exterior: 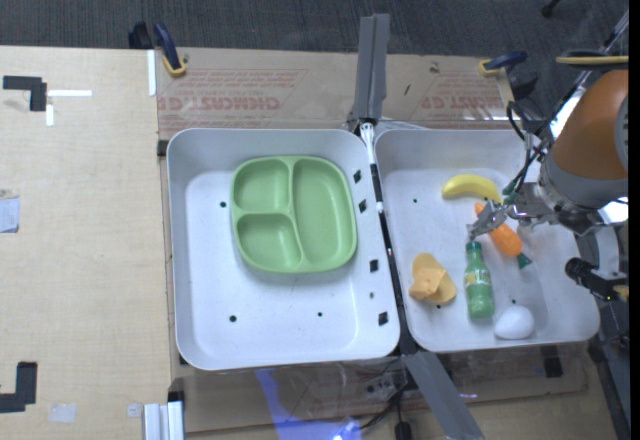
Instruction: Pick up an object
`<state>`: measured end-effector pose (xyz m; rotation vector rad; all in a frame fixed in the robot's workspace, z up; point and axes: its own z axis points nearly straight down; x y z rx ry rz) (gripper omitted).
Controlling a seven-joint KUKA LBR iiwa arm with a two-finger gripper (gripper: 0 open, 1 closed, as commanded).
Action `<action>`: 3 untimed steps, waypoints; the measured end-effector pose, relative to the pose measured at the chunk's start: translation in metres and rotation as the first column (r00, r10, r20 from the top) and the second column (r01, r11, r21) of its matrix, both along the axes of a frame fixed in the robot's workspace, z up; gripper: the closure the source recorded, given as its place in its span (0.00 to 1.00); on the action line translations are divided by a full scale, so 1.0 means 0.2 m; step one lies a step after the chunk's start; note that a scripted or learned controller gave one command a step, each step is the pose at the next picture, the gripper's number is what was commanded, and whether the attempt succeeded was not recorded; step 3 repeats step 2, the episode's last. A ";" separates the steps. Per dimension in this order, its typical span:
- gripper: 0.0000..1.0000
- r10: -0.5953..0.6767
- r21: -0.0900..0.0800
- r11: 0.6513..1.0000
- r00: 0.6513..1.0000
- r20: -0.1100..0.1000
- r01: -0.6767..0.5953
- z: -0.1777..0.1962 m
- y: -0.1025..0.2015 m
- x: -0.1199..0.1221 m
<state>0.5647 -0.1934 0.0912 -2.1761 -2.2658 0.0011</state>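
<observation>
In the right bin point(560, 328) my gripper point(489, 219) is low, just below the yellow banana point(470, 187). Its tip sits at the upper left end of an orange carrot-like piece point(508, 241) with a teal end, touching or nearly touching it. Just beneath the gripper, a green bottle point(479, 281) lies lengthwise. Left of the bottle rests a yellow-orange lump point(432, 279). A white rounded object point(515, 323) is near the bin's front wall. The grey arm with its orange band point(597, 128) comes in from the right.
The left bin point(200, 308) holds a green divided plate point(294, 214). A grey divider bar point(372, 68) stands between the bins at the back. Clamps and cables sit along the bench's far edge and right side.
</observation>
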 end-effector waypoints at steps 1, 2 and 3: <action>1.00 -0.003 0.000 1.000 1.000 -0.001 0.003 0.04 0.00 0.00; 1.00 -0.068 -0.001 0.998 0.998 -0.003 0.068 0.44 0.30 -0.02; 1.00 -0.068 -0.001 0.998 0.998 -0.003 0.068 0.44 0.30 -0.02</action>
